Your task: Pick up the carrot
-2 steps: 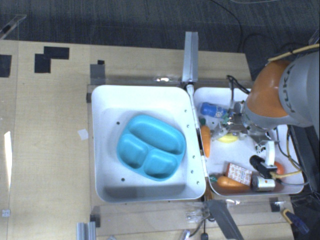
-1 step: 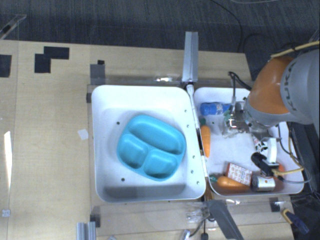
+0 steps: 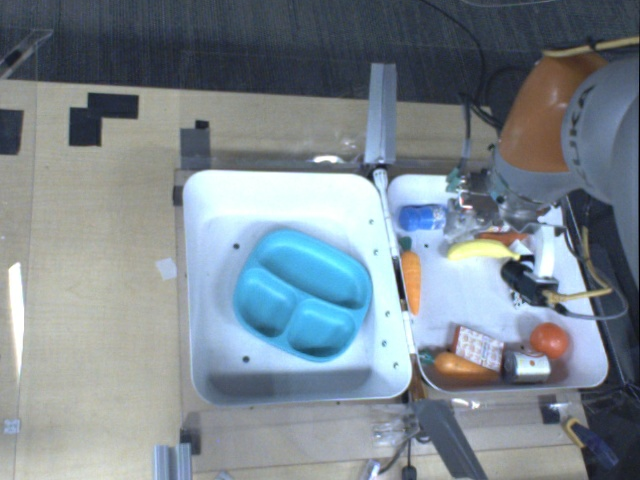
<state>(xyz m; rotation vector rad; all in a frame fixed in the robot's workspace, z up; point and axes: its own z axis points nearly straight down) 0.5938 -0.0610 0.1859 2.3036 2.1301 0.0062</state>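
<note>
Long orange carrot (image 3: pixel 411 282) lay left of, below claw (image 3: pixel 470 218), apart; yellow banana (image 3: pixel 482 251) just beneath claw; claw state: cannot tell.

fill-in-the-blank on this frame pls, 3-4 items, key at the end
1. The blue divided plate lies in the ____ bin of the camera view.
2. The carrot lies along the right bin's ____ wall, next to the divider.
3. The yellow fruit below the tool is a ____.
4. The tomato sits in the same bin as the ____, not with the plate.

Missing words: left; left; banana; carrot
</note>
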